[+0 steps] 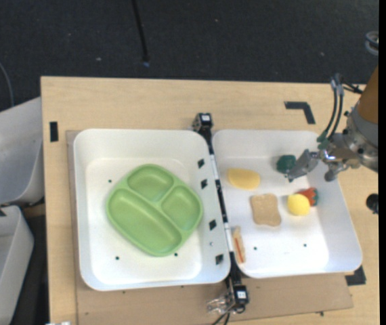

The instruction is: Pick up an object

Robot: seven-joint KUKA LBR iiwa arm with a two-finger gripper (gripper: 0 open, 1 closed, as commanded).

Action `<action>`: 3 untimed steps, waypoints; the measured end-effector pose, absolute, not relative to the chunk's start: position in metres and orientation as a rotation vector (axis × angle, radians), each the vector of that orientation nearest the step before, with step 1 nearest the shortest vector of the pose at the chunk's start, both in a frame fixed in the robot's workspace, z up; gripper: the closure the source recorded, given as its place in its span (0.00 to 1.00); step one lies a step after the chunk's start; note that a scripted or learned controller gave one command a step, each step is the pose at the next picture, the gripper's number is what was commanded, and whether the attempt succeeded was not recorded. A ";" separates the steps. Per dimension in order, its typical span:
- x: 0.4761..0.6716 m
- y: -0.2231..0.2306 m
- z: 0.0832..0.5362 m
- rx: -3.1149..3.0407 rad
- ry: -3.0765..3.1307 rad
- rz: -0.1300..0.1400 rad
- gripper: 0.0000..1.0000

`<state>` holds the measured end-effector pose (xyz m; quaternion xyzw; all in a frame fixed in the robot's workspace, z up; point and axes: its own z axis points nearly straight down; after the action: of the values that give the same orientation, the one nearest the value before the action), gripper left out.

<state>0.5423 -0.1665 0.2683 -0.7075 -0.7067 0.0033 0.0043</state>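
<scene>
The right bin (281,256) holds several small items. A yellow oval piece (244,178) lies near its left wall, with a slice of toast (266,209) just below it. A round yellow fruit (299,205) touches a red piece (310,195). A dark green piece (286,162) sits toward the back, and a thin orange stick (239,245) lies by the divider. My gripper (315,168) hovers over the bin's back right, open, with nothing between its fingers. Its left finger (300,166) is just right of the green piece.
The left bin (91,263) holds a green divided plate (154,209). The arm (362,134) enters from the right above the right bin's rim. Bare bin floor lies at the right bin's front.
</scene>
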 end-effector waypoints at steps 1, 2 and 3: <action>0.544 -0.166 0.275 -2.221 -2.225 0.000 0.00; 0.540 -0.159 0.217 -2.219 -2.220 0.005 0.00; 0.548 -0.154 0.162 -2.224 -2.217 0.004 0.00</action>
<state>0.5484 -0.1535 0.1622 -0.7082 -0.7060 0.0014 0.0009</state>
